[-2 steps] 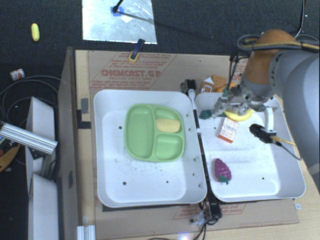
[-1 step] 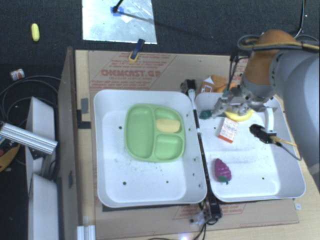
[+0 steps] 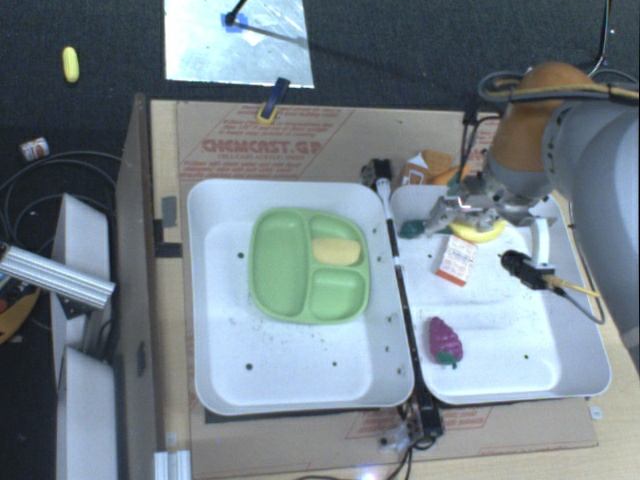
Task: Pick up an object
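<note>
Hand point(image 3: 462, 211) low in right bin point(image 3: 575, 368), right above banana point(image 3: 478, 232); opening cannot tell, grip unconfirmed.

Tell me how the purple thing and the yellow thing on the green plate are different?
The purple grapes lie on the bare floor of the right bin; the yellow block sits in a compartment of the green plate in the left bin. The grapes look bumpy, the block smooth. Both are small, and the gripper touches neither.

One fixed overhead camera, slanting down on both bins point(image 3: 300, 388)
</note>
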Controlling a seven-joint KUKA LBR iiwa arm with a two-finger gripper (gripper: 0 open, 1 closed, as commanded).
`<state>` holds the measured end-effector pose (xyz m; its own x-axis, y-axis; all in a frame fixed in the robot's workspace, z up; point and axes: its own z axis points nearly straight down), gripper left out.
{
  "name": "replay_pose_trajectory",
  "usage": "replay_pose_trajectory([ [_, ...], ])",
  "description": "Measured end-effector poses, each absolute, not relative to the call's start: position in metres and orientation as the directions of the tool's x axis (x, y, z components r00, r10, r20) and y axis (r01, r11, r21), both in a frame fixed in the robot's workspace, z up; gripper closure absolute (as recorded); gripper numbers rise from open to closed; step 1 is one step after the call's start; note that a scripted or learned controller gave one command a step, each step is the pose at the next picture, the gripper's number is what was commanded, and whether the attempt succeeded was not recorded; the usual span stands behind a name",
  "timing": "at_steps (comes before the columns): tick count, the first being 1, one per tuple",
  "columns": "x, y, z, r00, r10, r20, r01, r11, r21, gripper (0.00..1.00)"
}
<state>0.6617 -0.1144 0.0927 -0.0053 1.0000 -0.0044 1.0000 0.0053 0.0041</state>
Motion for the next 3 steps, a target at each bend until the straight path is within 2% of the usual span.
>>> replay_pose_trajectory([
  [1, 0.668, -0.112, 0.093, -0.006, 1.0, -0.01, 1.0, 0.006, -0.014, 0.0],
  [2, 0.668, -0.111, 0.093, -0.005, 1.0, -0.011, 1.0, 0.005, -0.013, 0.0],
  [3, 0.66, -0.121, 0.092, -0.005, 1.0, 0.0, 1.0, 0.005, 0.01, 0.0],
])
